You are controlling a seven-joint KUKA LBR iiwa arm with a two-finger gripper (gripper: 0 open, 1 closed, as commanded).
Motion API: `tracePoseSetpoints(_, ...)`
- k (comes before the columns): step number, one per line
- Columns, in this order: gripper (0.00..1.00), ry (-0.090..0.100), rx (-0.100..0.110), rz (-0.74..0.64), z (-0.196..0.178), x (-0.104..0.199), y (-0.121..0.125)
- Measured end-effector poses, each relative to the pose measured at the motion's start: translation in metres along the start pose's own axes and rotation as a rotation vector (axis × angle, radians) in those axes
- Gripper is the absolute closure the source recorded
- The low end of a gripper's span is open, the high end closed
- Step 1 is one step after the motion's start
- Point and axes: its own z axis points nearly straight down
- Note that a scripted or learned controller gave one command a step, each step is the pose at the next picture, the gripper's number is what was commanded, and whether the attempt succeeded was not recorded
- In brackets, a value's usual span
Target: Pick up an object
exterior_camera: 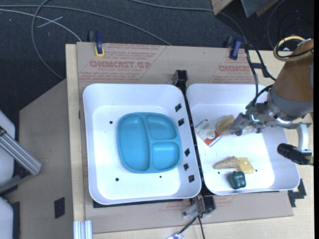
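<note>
While nothing had yet left the bin floor, we judged the pick to be at its approach stage, with the grasp and the lift both undone. Nearest the camera in the right-hand shallow white plastic bin (286,180) sat a small dark green rounded object (237,179), and touching it just behind lay a pale yellow wedge-shaped piece (233,163), both loose and well apart from the tool. Further back, close to the divider between the bins, we saw a small white-and-red packet (206,133) lying flat. Just beside it, toward the arm, rested a tan, bun-like soft object (225,124), the likeliest target by our reckoning. The two-finger gripper (244,124) on the grey arm with the orange band (295,83) hung low at that tan object's right end, near or touching it; we could not tell which. Whether the tool was spread, clenched or grasping anything we could not tell either, since its dark tip blurred into the object. In the left-hand shallow white plastic bin (94,133) a light blue three-compartment plastic tray (148,141) lay untouched.
</note>
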Motion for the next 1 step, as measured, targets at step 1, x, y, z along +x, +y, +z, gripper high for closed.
tracePoseSetpoints(1, 1.00, 0.000, -0.002, -0.001, -0.0649, 0.0012, 0.0013)
